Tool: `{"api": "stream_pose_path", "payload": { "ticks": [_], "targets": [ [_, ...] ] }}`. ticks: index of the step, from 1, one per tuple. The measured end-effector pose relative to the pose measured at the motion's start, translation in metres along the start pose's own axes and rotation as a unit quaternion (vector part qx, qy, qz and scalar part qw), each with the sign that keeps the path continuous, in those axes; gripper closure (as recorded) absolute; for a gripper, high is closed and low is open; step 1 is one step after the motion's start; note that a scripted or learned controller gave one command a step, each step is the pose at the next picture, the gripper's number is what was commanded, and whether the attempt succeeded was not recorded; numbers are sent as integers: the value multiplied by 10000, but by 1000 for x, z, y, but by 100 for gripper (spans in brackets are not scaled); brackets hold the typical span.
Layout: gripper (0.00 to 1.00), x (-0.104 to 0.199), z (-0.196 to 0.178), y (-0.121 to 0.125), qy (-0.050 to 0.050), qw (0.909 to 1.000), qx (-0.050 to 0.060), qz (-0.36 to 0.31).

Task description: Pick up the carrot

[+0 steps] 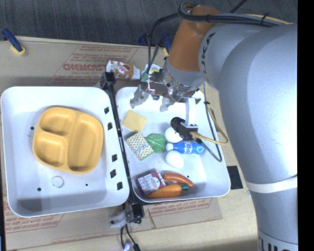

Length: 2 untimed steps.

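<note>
The carrot [165, 192] is orange with a small green end. It lies flat against the near wall of the right bin [215, 167], just in front of a red sausage [178, 179]. My gripper [152, 101] hangs over the far end of that bin, well away from the carrot. Its two fingers [139, 99] are spread open with nothing between them. The orange-banded wrist rises behind it.
Between gripper and carrot lie a yellow cheese wedge [134, 121], a patterned block [139, 146], a green leaf [157, 141], two white eggs [172, 135], a blue bottle [188, 148] and a red packet [150, 182]. The left bin [21, 103] holds a yellow divided plate [68, 138].
</note>
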<state>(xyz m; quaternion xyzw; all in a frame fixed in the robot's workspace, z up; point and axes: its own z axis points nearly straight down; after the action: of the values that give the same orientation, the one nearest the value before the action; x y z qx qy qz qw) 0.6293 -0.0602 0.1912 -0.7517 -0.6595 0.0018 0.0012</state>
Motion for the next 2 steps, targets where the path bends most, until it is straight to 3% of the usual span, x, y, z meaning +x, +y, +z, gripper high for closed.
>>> {"api": "stream_pose_path", "payload": {
  "ticks": [1, 2],
  "targets": [
    [0, 43, 0, -21, 1, 9997, 11, 226],
    [0, 51, 0, -16, 3, 9986, -7, -520]
  ]
}}
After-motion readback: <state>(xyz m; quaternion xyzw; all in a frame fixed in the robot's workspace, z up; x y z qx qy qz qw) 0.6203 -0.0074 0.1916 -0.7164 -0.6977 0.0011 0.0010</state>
